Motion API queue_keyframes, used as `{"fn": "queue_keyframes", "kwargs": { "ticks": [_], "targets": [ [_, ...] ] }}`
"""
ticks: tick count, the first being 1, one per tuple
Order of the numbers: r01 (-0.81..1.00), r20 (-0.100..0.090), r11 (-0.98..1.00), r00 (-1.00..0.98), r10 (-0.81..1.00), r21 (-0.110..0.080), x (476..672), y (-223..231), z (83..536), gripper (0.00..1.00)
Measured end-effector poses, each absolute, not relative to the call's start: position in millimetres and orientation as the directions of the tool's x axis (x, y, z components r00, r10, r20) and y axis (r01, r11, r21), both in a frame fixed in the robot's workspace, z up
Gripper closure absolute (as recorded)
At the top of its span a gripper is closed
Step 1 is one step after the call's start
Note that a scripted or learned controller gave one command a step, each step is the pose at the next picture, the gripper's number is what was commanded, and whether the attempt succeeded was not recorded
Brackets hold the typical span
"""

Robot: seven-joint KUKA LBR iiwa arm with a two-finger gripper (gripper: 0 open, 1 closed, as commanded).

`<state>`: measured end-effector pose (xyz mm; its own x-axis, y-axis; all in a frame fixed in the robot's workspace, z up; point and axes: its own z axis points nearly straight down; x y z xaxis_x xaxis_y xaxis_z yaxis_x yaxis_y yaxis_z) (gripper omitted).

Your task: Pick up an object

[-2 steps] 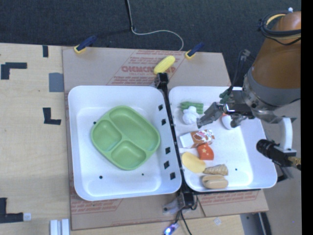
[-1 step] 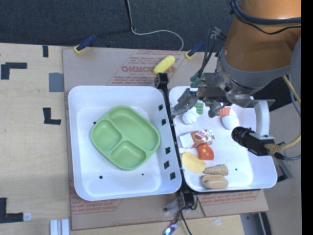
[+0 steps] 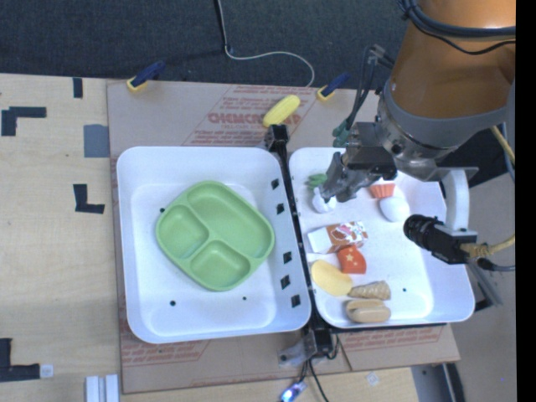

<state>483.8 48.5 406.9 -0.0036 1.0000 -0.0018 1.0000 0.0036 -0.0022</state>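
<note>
I read the counter as carrying two white bins side by side. The left bin holds a green divided plate, lying flat near its centre. The arm reaches in from the right over the right bin. The tool sits low at that bin's near-left area, over a small white and green item; I cannot tell whether it is apart or together. Candidate objects lie in the right bin: a white egg-like piece, a red and white packet, a yellow piece, a red piece, and two tan pieces at the front.
</note>
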Motion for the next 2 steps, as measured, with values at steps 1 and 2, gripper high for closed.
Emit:
{"fn": "queue_keyframes", "kwargs": {
  "ticks": [1, 2],
  "targets": [
    [1.000, 0.002, 0.012, -0.012, 1.000, -0.002, 482.7, 149, 400, 1.00],
    [1.000, 0.004, 0.012, -0.012, 1.000, 0.003, 482.6, 239, 455, 1.00]
  ]
}}
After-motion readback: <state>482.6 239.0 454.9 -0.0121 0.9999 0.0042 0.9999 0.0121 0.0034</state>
